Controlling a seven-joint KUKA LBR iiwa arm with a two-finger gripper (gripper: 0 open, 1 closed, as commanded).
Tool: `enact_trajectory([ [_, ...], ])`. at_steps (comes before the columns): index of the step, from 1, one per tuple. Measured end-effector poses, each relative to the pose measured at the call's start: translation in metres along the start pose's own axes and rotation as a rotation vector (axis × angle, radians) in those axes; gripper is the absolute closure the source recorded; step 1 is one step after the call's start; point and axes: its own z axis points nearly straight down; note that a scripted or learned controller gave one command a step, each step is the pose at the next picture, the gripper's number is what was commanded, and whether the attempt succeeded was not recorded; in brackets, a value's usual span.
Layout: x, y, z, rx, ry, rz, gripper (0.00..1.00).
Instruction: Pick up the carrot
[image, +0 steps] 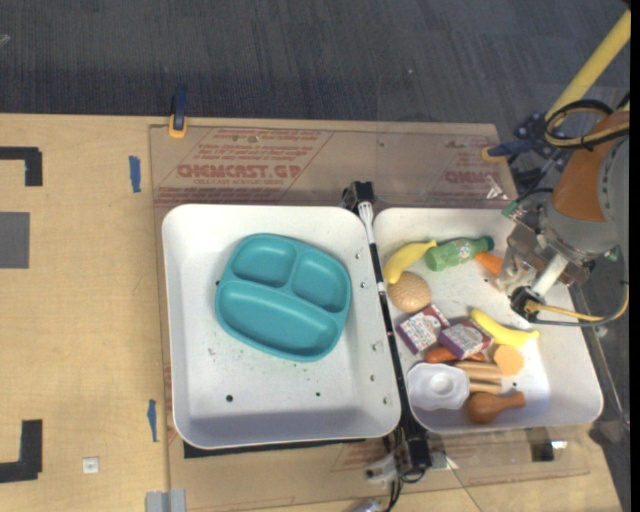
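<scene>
Look to the right bin (575, 395): your gripper (524, 272) hangs over its upper right part, just beside the carrot (489, 264), a small orange piece lying at the green bottle's (457, 251) right end. You cannot tell from this slant whether the gripper is wide or closed, and nothing is visibly held in it. The same bin holds a banana (406, 259), a brown roundish item (409, 291) and a heap of other toy foods (lower down). In the left bin (190, 380) you see a teal divided plate (284, 295).
</scene>
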Motion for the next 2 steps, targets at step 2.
enact_trajectory([
  [2, 0.014, -0.027, 0.011, -0.001, 0.000, 0.041, 0.00],
])
